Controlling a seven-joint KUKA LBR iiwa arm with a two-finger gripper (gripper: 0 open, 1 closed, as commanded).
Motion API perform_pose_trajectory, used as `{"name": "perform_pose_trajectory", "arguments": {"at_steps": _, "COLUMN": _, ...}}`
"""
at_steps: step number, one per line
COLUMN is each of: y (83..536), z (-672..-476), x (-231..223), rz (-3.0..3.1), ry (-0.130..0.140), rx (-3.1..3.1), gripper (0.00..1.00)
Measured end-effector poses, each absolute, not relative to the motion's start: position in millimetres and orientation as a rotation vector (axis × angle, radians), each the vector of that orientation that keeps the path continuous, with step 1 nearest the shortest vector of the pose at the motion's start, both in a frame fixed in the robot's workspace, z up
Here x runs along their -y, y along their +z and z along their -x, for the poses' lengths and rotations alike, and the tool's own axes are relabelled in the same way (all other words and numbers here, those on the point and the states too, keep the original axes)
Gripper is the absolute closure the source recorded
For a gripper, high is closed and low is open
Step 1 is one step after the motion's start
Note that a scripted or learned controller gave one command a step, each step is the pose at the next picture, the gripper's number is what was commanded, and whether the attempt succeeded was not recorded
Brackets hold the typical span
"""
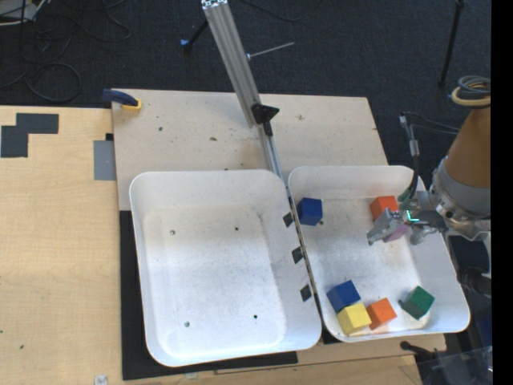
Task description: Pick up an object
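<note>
Over the right bin (pixel 449 327) I see my gripper (pixel 390 229) just beside an orange cube (pixel 383 207); its fingers' state I cannot tell.

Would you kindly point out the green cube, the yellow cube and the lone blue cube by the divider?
green cube (pixel 418 301): camera view, top face.
yellow cube (pixel 353 318): camera view, top face.
lone blue cube (pixel 309 210): camera view, front face.
</note>
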State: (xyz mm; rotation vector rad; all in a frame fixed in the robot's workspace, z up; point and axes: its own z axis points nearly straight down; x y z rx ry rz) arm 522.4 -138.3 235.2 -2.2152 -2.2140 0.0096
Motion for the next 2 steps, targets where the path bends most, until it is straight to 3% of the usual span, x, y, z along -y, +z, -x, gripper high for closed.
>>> {"name": "perform_pose_trajectory", "arguments": {"at_steps": 1, "y": 236.7, "z": -522.8, "x": 139.6, "rz": 2.222, "ry": 0.007, "rx": 2.212, "gripper": 0.0}}
{"name": "perform_pose_trajectory", "arguments": {"at_steps": 2, "y": 170.6, "z": -522.5, "x": 133.9, "rz": 2.215, "ry": 0.012, "rx": 2.211, "gripper": 0.0}}
